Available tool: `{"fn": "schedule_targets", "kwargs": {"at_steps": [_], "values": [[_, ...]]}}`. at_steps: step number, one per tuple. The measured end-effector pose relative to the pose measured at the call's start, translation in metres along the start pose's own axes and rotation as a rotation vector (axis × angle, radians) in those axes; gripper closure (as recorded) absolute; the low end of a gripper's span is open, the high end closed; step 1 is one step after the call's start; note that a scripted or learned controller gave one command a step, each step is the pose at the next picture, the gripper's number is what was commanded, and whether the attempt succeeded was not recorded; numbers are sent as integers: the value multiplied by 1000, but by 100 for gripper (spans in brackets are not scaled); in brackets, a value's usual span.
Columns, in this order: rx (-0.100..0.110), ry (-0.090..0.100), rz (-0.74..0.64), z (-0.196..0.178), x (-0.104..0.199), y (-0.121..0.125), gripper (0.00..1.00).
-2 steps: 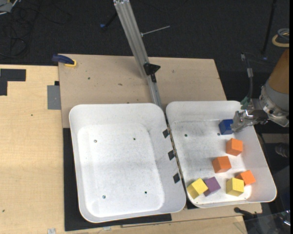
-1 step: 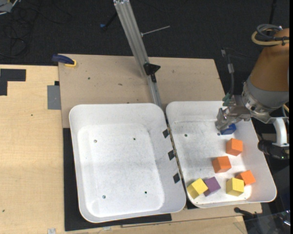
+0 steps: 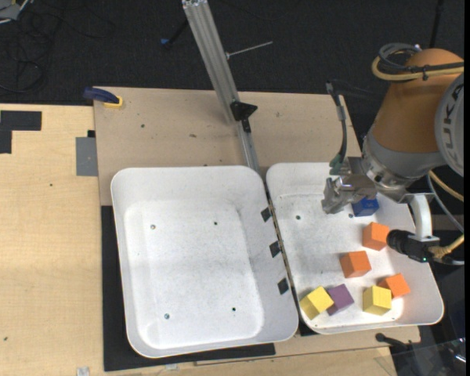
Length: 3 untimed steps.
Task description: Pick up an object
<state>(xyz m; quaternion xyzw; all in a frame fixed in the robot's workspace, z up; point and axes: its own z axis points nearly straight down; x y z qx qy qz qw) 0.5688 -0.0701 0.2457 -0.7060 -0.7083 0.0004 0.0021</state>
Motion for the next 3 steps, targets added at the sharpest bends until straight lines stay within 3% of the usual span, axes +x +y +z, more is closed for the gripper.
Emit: {"fn": "schedule_targets", "kwargs": {"at_steps": [3], "values": [[-1,-1,0,15,167,27,100]]}}
